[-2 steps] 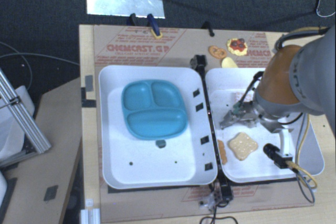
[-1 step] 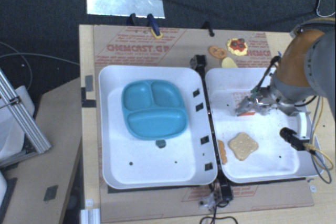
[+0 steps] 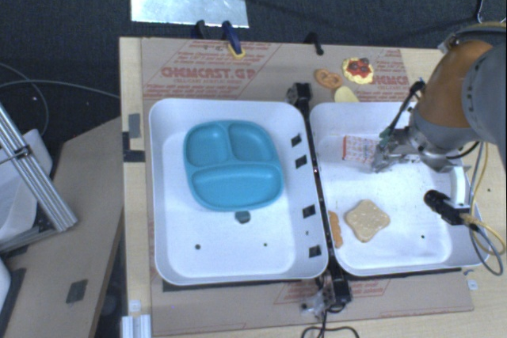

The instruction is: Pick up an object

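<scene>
My pincer (image 3: 382, 160) hangs low in the right bin (image 3: 428, 249), just beside a small red-and-white packet (image 3: 358, 148); I cannot tell how far it is open, or whether it has hold of the packet. Near it lie a toast slice (image 3: 367, 220) and what looks like an orange strip (image 3: 335, 229). The left bin (image 3: 230, 261) holds a blue divided plate (image 3: 233, 163). Toy foods (image 3: 346, 76) sit on the table (image 3: 198, 67) behind.

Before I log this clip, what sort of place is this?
Most likely a robotics lab's picking cell: a robot arm reaches over two white bins on a cardboard-covered bench, with toy food such as a bread slice inside.
</scene>
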You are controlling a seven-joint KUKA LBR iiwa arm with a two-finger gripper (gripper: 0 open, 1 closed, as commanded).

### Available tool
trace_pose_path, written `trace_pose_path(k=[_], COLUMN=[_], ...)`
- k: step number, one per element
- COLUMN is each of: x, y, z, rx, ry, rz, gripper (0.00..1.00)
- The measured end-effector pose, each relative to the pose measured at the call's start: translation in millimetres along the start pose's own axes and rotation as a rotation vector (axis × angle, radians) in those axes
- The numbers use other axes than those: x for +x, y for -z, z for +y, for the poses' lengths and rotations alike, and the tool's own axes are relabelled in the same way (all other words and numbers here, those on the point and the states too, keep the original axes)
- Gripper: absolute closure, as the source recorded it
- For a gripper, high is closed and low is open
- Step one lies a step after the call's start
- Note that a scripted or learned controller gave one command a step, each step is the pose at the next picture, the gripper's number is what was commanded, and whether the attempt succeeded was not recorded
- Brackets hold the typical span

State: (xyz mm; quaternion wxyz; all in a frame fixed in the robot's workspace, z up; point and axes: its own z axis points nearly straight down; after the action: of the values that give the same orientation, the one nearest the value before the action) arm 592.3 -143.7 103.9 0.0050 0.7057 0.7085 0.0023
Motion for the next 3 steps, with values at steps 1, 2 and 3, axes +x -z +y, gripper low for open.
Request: trace_pose_path(k=[1, 2, 3], x=[-11, 7, 43], y=[-14, -12, -15], z=[-61, -100, -64], rx=[-0.009, -0.014, -0.001], ry=[-0.005, -0.004, 0.001], rz=[0.001, -0.005, -0.003], gripper=[1.0, 1.0, 1.0])
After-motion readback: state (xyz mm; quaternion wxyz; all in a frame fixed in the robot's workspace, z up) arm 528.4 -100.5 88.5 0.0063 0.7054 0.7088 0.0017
